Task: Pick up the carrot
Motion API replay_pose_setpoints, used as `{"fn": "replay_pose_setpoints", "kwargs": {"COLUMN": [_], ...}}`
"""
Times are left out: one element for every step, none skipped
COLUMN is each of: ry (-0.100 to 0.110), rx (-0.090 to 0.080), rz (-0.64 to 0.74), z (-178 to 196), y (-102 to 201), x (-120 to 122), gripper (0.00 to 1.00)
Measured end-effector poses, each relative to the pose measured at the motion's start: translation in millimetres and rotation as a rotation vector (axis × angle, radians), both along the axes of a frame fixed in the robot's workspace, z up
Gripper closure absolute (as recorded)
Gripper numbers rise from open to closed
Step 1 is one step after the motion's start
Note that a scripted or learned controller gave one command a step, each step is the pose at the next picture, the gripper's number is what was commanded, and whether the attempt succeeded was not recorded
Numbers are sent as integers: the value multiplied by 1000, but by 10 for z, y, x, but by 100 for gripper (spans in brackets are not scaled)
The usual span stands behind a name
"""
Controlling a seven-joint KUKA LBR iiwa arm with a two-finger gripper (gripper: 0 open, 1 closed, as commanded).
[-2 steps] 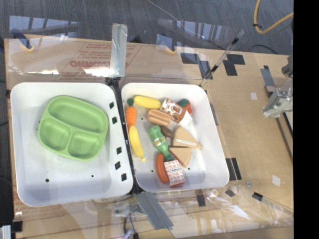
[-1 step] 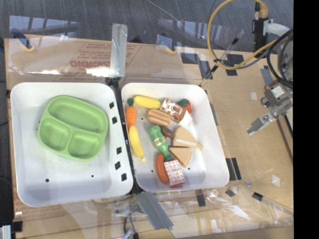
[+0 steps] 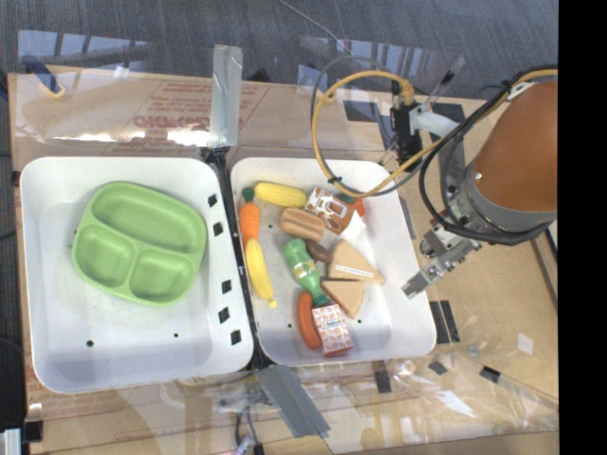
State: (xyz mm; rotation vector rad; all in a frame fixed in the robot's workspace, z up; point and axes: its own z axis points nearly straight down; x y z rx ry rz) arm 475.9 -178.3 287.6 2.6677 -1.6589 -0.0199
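Observation:
The carrot (image 3: pixel 248 224) is orange with a small green top. It lies lengthwise along the left wall of the right bin (image 3: pixel 410 297), near the bin's back corner and just above a yellow banana (image 3: pixel 257 269). My gripper (image 3: pixel 427 273) hangs over the right rim of the same bin, far to the carrot's right, with the pile of toy food between them. Above the gripper is the arm's orange band (image 3: pixel 520 154). Nothing is seen held in the gripper.
The right bin also holds a corn cob (image 3: pixel 280 194), hot dog (image 3: pixel 303 224), small carton (image 3: pixel 330 209), green bottle (image 3: pixel 302 265), sandwich wedges (image 3: pixel 353 271) and a red-white box (image 3: pixel 332 330). A green divided plate (image 3: pixel 140 243) lies in the left bin (image 3: pixel 47 349). Cables (image 3: pixel 365 93) loop behind the bins.

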Motion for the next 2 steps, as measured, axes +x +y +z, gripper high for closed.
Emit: {"fn": "replay_pose_setpoints", "kwargs": {"ry": [-24, -4], "rx": [-13, 2], "rz": [97, 332], "z": [1513, 189], "y": [-196, 444], "x": [22, 3], "gripper": [100, 100]}}
